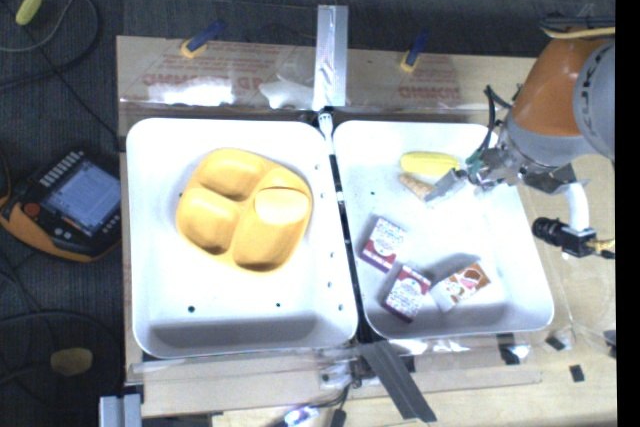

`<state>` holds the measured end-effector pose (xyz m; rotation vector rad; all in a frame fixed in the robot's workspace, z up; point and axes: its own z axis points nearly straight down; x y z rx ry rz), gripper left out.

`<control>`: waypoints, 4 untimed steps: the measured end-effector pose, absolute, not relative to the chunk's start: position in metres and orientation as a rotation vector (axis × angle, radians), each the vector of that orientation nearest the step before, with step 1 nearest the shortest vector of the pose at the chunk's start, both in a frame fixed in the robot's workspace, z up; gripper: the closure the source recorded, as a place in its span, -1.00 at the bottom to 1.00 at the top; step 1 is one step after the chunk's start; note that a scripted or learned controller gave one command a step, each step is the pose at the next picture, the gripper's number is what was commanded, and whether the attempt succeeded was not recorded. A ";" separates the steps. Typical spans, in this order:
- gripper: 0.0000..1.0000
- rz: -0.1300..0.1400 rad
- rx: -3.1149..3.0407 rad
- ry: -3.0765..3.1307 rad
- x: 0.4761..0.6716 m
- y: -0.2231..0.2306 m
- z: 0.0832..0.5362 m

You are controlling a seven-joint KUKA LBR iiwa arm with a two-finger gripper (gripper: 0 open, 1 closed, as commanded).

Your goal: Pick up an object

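Camera view: hand (pixel 447 183) low in right white bin (pixel 535 260), near its far edge, touching the yellow oblong object (pixel 430 161); grip state unclear, cannot tell; risk: glancing contact shoves it against the bin wall

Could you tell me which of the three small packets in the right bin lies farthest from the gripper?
The bottom-middle packet, nearest the bin's front wall; the other two packets lie closer to the gripper.

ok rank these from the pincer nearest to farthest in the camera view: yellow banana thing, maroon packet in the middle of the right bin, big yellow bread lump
1. Yellow banana-shaped item, right bin's upper part, just left of the pincer.
2. Maroon packet, middle of the right bin, lower left of the pincer.
3. Big yellow bread lump, across the divider in the left bin.
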<state>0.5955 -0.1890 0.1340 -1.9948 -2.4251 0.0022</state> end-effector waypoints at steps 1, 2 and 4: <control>-1.00 0.001 -1.766 -2.609 0.635 -0.180 0.090; 1.00 -0.003 -1.767 -2.612 0.636 -0.180 0.101; 1.00 0.001 -1.790 -2.584 0.669 -0.089 0.184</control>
